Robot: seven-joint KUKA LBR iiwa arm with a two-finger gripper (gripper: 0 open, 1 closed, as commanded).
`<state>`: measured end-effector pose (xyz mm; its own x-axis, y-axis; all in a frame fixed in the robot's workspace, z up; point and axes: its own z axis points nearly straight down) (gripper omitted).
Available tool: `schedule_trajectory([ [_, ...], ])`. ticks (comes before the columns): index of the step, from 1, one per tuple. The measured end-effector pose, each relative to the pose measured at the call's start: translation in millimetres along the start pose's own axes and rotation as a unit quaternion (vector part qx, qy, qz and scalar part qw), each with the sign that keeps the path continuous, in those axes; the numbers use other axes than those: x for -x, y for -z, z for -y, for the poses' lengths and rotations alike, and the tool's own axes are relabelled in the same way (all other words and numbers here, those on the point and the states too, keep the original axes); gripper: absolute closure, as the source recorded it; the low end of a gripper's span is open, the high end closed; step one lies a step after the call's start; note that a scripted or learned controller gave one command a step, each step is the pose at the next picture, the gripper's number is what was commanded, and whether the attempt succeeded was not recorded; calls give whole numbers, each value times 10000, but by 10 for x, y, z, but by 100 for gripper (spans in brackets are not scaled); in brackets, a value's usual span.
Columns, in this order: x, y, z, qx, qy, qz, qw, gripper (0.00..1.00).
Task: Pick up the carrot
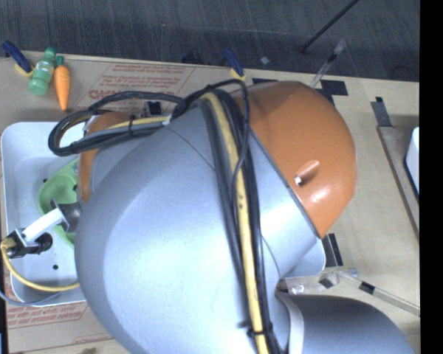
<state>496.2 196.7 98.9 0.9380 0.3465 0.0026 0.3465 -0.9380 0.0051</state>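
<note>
The carrot (62, 85) lies outside the bins on a cardboard sheet (144, 80), its tip toward the near side and its green top away. It is well apart from the gripper (69, 216), beyond the far rim of the white bin (15, 142) that the gripper hangs in. Red print runs across the cardboard beside the carrot, too small to read. A green toy (40, 78) lies just beside the carrot, on the side away from the arm, and a blue clip (15, 54) sits near it. Most of the gripper is hidden under the grey arm (177, 249), so whether it is parted or clenched cannot be told. A pale green thing (55, 189) lies in the bin just beside the gripper, partly hidden by the arm.
</note>
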Motion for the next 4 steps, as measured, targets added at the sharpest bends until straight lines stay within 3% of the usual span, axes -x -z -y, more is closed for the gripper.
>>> schedule_trajectory([
  [1, 353, 350, -513, -83, 1010, 78, 9948, 0],
  [2, 312, -69, -235, -52, -621, 65, 9980, 0],
  [3, 604, 957, -1104, -49, -314, 24, 9995, 0],
  [4, 256, -75, -756, -47, -183, 28, 9998, 0],
])
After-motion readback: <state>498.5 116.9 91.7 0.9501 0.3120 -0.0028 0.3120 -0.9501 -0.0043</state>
